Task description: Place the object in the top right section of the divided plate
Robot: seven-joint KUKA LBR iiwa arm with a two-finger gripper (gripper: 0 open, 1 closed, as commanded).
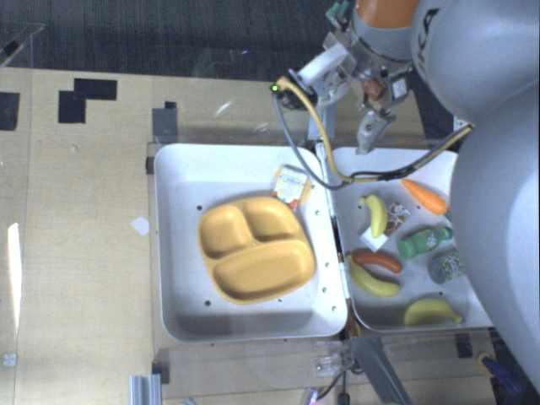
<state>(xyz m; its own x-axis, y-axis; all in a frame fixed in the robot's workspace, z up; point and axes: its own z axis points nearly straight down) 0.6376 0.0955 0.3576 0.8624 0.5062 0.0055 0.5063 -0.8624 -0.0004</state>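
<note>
The small snack packet [289, 184] lies in the left bin [173, 251], tilted against the far edge of the yellow divided plate [256, 249], just beside the plate's top right section and partly on its rim; the plate sits near the bin's middle; the gripper [369, 133] hangs above the far rim of the right bin [359, 310], nothing between its fingers, though how wide they stand I cannot tell; that bin holds a carrot [424, 196], three bananas [376, 215], a sausage [377, 262], a green bottle [424, 241] and a small can [447, 267].
</note>
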